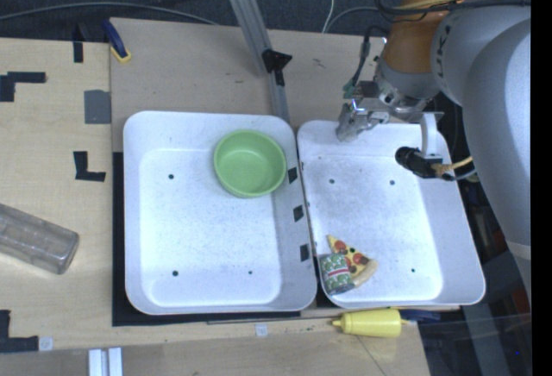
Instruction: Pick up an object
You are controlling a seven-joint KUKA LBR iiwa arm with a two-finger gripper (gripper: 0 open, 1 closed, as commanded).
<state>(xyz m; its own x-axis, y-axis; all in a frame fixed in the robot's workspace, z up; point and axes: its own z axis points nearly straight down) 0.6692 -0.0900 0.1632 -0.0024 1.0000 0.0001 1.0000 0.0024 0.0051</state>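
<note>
A green bowl (249, 162) sits upright near the back of the left bin (155, 193). A toy pizza slice (346, 266) lies in the front left corner of the right bin (431, 236), partly against the bin's wall. My gripper (352, 126) hangs over the back left corner of the right bin, well away from both the bowl and the pizza slice. Nothing shows between its fingers.
A yellow mustard bottle (373, 323) lies on the bench just in front of the right bin. A clear plastic cylinder (33, 239) rests at the far left. A metal pole (250, 12) slants in behind the bins. Black cables (423, 161) hang by the wrist.
</note>
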